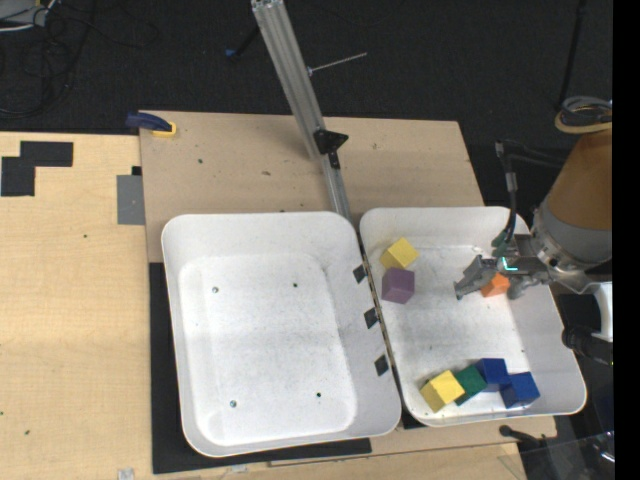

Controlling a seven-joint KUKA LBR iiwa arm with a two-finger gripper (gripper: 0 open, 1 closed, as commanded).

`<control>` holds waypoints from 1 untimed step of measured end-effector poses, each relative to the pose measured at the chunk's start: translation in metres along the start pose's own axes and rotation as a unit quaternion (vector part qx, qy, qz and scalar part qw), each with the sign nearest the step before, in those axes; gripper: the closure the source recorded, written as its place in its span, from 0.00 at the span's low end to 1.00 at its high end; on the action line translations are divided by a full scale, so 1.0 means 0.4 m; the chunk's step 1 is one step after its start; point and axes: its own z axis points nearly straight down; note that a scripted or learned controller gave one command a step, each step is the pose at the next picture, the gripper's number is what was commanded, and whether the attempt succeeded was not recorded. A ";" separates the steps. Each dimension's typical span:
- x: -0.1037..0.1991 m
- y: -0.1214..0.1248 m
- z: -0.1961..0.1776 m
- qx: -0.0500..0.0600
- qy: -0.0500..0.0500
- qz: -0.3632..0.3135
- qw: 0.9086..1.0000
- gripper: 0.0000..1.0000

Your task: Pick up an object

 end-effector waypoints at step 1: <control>-0.003 0.002 -0.005 -0.002 -0.001 0.001 1.000 0.00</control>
